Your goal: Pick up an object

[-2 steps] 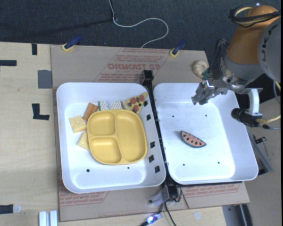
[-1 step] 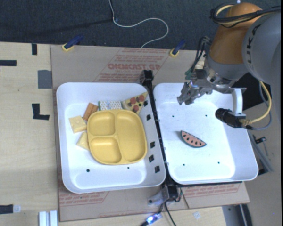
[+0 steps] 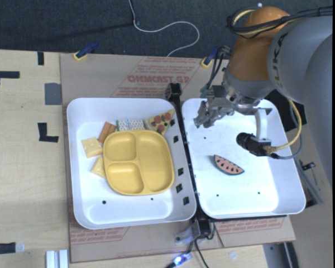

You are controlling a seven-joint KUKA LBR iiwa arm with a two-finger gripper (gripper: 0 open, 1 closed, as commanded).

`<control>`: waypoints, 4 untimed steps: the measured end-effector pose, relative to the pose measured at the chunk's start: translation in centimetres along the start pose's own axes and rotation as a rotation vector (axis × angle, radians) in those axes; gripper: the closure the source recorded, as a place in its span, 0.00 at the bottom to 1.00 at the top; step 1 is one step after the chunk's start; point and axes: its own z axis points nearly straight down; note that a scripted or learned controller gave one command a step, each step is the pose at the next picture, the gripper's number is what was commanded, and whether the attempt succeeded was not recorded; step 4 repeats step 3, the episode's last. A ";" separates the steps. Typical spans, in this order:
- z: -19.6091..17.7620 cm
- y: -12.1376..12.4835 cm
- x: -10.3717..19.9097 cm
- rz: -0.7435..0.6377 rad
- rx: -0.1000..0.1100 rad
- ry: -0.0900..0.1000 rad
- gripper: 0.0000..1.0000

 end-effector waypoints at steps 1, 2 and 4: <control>-0.4 -1.3 6.0 -0.003 0.000 0.001 1.00; 0.6 -3.4 8.6 0.002 0.002 -0.001 1.00; 1.5 -2.8 8.9 0.004 0.001 -0.003 1.00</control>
